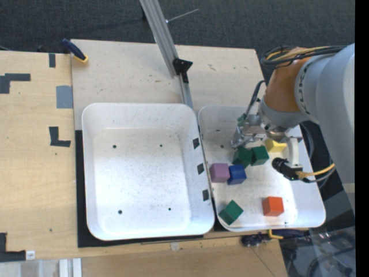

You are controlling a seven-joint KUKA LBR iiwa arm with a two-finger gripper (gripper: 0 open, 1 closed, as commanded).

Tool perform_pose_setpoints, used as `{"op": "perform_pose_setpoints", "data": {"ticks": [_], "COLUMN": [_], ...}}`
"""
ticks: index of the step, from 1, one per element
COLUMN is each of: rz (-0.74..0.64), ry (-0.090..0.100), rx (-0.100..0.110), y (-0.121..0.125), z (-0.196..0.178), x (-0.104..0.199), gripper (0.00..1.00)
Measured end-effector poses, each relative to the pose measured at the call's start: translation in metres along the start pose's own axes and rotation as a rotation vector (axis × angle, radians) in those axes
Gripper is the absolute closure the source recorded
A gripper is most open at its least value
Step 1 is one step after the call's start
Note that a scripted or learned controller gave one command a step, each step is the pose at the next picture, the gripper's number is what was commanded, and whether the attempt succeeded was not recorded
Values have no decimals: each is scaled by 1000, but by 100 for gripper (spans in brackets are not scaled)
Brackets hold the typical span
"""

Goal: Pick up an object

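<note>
While my arm point(311, 91) reaches in from the right, wrist bent down over the right bin point(308, 215), my gripper point(249, 138) sits just above 2 green blocks point(252, 155). Can't tell its state. Purple point(219, 172) and blue point(237, 174) cubes lie just below-left.

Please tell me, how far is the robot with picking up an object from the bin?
Done: the gripper is down in the right bin, just above the green blocks. In hand: nothing visibly held. Left: grasp and lift. The purple block, blue block, orange block, another green block and a yellow one all lie in the bin.
</note>
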State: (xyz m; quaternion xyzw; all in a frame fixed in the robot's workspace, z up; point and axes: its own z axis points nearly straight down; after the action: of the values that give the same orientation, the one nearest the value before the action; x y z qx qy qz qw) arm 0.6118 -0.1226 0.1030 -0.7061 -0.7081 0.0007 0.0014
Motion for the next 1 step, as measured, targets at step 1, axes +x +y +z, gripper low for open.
{"op": "perform_pose_setpoints", "data": {"ticks": [1], "rz": [1], "ry": [-1], "rx": [-6], "y": [3], "z": [-43], "x": [4], "gripper": [100]}}
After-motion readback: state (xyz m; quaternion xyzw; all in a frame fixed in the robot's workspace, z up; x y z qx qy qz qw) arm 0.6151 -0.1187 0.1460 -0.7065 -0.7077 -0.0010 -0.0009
